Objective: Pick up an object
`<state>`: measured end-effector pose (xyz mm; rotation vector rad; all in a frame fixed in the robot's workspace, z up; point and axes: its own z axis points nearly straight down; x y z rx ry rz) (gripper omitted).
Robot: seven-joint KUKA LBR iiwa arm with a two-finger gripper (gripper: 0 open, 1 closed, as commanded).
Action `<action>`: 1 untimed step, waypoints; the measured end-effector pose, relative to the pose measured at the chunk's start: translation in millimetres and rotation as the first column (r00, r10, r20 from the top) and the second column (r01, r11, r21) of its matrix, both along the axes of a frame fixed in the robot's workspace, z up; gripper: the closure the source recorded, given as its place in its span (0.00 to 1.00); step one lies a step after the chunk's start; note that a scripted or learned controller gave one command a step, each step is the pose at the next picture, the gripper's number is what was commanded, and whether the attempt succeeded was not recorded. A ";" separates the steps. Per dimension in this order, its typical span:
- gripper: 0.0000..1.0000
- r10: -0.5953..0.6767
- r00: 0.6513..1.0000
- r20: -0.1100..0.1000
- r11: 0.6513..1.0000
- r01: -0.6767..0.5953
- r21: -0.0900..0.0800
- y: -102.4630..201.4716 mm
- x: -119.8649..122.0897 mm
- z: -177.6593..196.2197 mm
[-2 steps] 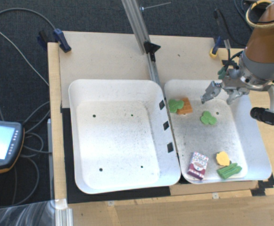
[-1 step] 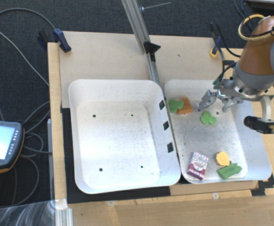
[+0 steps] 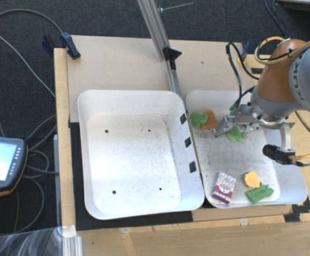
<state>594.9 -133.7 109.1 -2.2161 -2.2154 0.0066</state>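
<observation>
Gripper: two-finger metal gripper [image 3: 230,128] sits low in the right-hand shallow white plastic bin [image 3: 219,159], at its upper middle; whether the fingers are spread or closed cannot be told from this slant.
Object at gripper: small soft-looking light green piece [image 3: 235,136] lies directly under or against the gripper tip; whether it sits between the fingers cannot be told.
Neighbouring objects: green leaf-shaped piece [image 3: 198,120] touching an orange block-shaped piece [image 3: 210,120], both just left of the gripper, near the bin's left wall.
Lower group: flat rectangular packet with maroon and white print [image 3: 224,186], rounded yellow piece [image 3: 252,180], and ridged bright green piece [image 3: 260,193] lie along the near edge of the same bin, well apart from the gripper; the yellow and ridged green pieces are just beside each other.
Arm pose: grey arm with orange band [image 3: 283,73] enters from the right, bent downward over the right bin, wrist turned so the gripper points toward the bin's left side.
Arm fittings: black cylindrical part [image 3: 276,153] projects from the wrist toward the near side; cables loop above the orange band.
Left bin: larger shallow white bin [image 3: 90,111], speckled floor, beside the right bin.
Bench: pale wooden top [image 3: 117,63] bearing both bins.
</observation>
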 end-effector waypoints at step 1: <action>1.00 0.001 1.000 0.010 1.000 -0.001 -0.001 0.1 2.5 15.4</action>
